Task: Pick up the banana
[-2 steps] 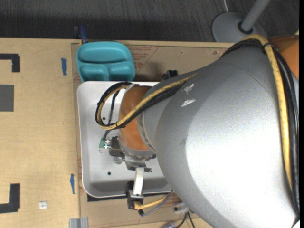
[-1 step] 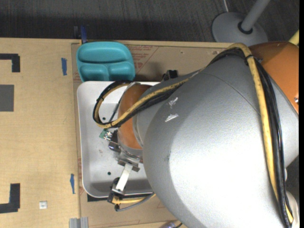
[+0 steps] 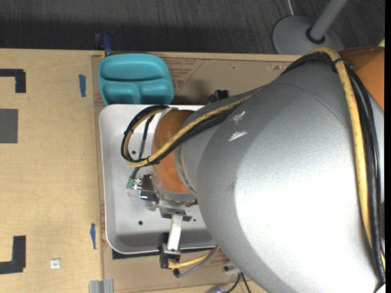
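Note:
My arm's big grey body [image 3: 287,182] covers the right of the view and most of the white bin [image 3: 116,163]. The orange-banded wrist [image 3: 166,154] points down into the bin's middle. Below it, the gripper's body [image 3: 156,194] sits low over the bin floor, seen from above. Whatever lies under the wrist is hidden. A black and yellow cable [image 3: 137,136] loops off the wrist's left side. A white bracket with a black clip [image 3: 173,240] sticks out toward the bin's front rim.
A teal two-pocket tray [image 3: 135,78] stands just behind the bin. The brown bench [image 3: 49,163] to the left carries black and blue tape marks. A grey round stand base [image 3: 299,34] sits at the back right.

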